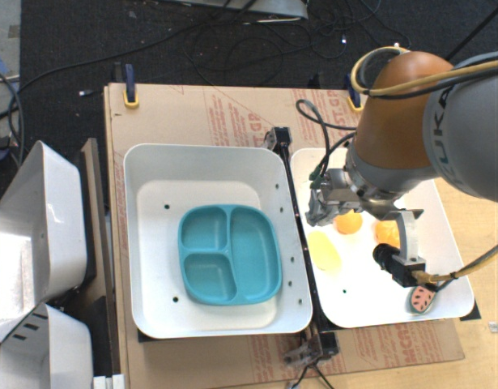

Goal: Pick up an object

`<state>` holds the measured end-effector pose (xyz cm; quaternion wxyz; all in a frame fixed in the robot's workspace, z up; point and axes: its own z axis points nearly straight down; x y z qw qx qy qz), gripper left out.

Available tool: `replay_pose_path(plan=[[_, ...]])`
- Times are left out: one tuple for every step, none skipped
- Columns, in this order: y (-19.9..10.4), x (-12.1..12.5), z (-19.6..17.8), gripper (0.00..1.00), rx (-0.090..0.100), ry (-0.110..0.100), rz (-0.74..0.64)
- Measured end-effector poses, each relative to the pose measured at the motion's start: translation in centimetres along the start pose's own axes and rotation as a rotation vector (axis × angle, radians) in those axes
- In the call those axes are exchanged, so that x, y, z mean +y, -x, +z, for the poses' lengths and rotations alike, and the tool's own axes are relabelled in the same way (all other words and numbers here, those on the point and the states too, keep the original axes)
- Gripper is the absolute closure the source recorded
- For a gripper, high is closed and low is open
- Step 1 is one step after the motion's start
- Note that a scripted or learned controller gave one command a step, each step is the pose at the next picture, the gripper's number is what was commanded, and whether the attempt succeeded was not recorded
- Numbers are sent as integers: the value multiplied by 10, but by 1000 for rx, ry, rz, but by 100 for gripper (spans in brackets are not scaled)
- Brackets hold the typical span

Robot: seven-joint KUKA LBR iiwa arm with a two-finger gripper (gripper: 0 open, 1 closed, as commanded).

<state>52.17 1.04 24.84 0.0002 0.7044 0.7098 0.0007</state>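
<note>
My gripper [318, 207] hangs low over the left part of the right bin [370, 310], close to its left wall. Just right of the gripper lies a small orange ball [349, 223]. A pale yellow piece [324, 251] lies on the bin floor just below the gripper. A second orange piece [387, 232] sits further right, partly behind the wrist bracket. A pink and dark slice [423, 299] rests near the bin's front right corner. The arm hides the back of this bin.
The left bin [151, 177] holds a teal divided plate [230, 254] in its middle. The two bins meet at a narrow dark divider [298, 217]. White containers [34, 225] stand off the bench at the far left.
</note>
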Motion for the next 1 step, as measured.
replay_pose_path(plan=[[-43,-1,8,100,0,-4,0]])
